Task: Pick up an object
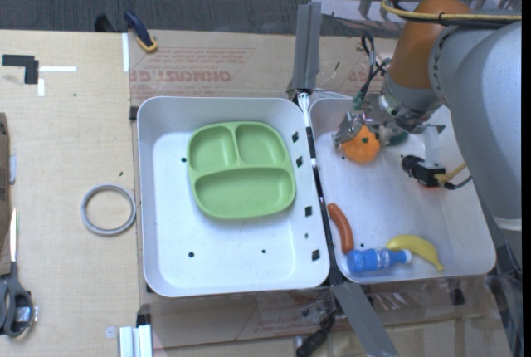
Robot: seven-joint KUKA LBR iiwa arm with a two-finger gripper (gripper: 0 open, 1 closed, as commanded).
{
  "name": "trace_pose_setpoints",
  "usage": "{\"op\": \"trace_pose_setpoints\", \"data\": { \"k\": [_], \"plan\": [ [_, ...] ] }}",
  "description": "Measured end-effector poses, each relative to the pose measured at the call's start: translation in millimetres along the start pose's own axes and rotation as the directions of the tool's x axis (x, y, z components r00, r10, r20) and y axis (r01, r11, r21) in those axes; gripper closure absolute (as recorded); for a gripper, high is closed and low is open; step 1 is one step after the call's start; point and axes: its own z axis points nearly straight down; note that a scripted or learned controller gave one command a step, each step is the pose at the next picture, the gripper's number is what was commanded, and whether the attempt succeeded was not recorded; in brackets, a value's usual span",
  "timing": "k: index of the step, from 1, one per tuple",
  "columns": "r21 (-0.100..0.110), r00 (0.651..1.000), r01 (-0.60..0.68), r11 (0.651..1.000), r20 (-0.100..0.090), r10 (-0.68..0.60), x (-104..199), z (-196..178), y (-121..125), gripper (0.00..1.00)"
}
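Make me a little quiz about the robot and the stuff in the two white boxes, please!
1. True or false: the green plate lies in the same bin as the banana.
2. Which thing lies closest to the gripper? A) the blue bottle B) the orange fruit C) the tape ring
3. Fill in: the red sausage lies in the ____ bin, seen from the camera.

Key:
1. False. The plate is in the left bin; the banana is in the right one.
2. B. The gripper is right at the orange fruit.
3. Right, near the wall between the bins.
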Motion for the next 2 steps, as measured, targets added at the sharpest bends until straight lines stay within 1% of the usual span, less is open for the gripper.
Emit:
{"op": "trace_pose_setpoints", "data": {
  "k": [1, 2],
  "plan": [
    [0.0, 1.0, 0.004, 1.0, 0.003, -0.004, 0, -9, 0, 1.0],
    [-0.006, 1.0, 0.002, 1.0, 0.001, -0.002, 68, -129, 1, 1.0]
  ]
}}
